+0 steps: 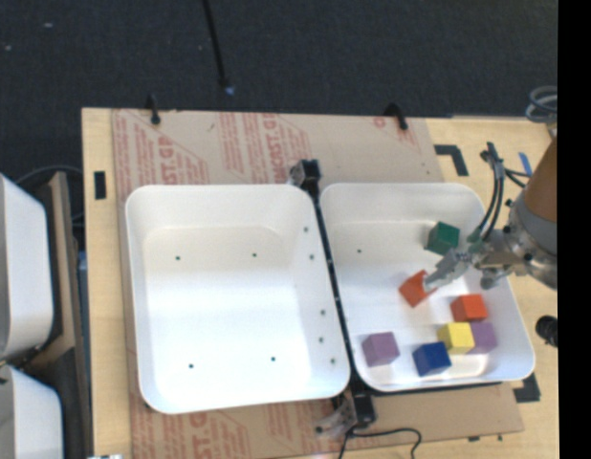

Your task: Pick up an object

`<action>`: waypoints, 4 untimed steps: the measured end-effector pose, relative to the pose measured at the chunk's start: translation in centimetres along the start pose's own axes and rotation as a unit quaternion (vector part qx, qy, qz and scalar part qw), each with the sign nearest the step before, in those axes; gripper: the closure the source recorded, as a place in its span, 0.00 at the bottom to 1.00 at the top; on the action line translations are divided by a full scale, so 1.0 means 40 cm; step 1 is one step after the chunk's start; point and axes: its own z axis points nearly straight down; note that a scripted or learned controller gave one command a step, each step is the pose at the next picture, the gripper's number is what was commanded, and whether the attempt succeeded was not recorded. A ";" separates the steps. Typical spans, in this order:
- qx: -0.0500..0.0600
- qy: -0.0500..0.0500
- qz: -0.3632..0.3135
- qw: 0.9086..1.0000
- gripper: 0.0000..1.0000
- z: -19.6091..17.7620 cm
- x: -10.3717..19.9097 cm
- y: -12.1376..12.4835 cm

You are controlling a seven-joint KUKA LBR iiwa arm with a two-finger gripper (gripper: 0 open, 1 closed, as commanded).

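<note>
Orange-red block (pixel 413 289) sits tilted in the right bin (pixel 372 220), touching the pincer (pixel 443 271) tip; can't tell whether it's actually gripped. Both bins rest on a light wooden surface (pixel 229 146) with red printing, dark carpeted floor (pixel 324 36) behind, and a black cable (pixel 211 36) across it.

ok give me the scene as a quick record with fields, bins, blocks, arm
left bin: white, shallow, no blocks seen
right bin: white, holds all the blocks
blocks: green, orange-red tilted, orange, yellow, blue, purple, second purple
end effector: over right bin, tip at the orange-red tilted block
grasp: cannot tell
</note>
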 end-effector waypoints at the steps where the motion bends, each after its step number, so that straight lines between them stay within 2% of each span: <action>1: 0.000 0.000 -0.018 1.000 0.00 -0.014 0.079 -0.029; 2: -0.005 -0.001 0.000 1.000 0.00 0.303 0.060 0.106; 3: -0.006 -0.002 0.000 1.000 0.00 0.311 0.058 0.134; 4: -0.009 -0.004 0.002 1.000 1.00 0.280 0.050 0.137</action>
